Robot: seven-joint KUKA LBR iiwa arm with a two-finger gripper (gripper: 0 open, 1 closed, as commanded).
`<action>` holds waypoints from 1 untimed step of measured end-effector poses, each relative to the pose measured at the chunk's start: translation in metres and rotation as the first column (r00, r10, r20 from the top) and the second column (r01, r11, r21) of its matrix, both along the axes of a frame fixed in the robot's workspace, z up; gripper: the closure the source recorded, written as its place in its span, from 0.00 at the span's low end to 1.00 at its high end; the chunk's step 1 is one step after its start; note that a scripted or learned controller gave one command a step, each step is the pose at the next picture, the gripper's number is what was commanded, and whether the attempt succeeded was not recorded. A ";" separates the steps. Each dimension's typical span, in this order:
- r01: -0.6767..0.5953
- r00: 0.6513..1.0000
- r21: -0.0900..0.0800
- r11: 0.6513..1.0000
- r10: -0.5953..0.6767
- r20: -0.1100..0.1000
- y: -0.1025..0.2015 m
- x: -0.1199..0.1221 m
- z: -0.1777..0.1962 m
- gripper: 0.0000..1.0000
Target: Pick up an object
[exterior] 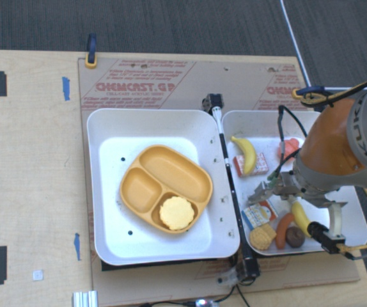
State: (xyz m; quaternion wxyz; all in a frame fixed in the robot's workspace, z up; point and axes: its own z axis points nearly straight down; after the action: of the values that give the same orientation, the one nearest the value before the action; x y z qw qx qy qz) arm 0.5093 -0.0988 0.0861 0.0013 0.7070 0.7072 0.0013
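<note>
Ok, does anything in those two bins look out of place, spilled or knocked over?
Nothing stands out. The orange divided plate lies flat in the left bin with a pale yellow round food piece in one compartment. The right bin holds loose toy food, such as a banana, under the gripper.

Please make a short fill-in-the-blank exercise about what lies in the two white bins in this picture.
1. The orange divided plate lies in the ____ bin.
2. The round yellow cookie sits in one ____ of the plate.
3. The banana lies in the ____ bin.
4. The gripper is above the ____ bin.

Missing words: left; compartment; right; right
</note>
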 end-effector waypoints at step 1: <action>0.001 1.000 -0.002 1.000 -0.001 0.006 0.000 0.002 0.011 1.00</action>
State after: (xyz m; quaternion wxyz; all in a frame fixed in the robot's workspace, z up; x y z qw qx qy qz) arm 0.5110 -0.0992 0.0972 0.0040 0.7074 0.7068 0.0028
